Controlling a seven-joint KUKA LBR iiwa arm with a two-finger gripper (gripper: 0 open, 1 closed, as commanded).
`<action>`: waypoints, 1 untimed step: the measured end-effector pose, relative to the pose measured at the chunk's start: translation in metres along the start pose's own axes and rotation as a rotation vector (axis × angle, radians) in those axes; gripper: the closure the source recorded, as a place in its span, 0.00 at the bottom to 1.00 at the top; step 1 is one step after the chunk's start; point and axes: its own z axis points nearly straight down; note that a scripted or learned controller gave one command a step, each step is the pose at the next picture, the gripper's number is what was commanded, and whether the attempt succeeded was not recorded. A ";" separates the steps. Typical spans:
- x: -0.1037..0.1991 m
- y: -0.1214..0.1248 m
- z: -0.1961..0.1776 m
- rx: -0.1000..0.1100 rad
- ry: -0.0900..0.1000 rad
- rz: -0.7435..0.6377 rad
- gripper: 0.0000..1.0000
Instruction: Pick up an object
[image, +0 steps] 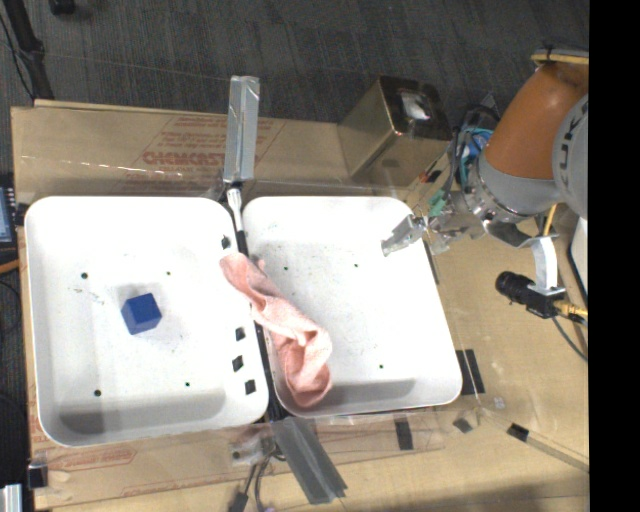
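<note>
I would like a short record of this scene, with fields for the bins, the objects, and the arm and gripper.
left bin: holds a blue cube, lying apart from the walls
right bin: holds most of a pink cloth
pink cloth: crumpled, along the right bin's left side, its upper end draped over the divider between the bins
arm: at the right, above the bench
gripper: over the right bin's upper right corner, apart from both objects
gripper holding: nothing seen between its fingers
</note>
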 end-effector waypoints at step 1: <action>0.032 -0.027 0.016 0.005 0.001 0.125 0.00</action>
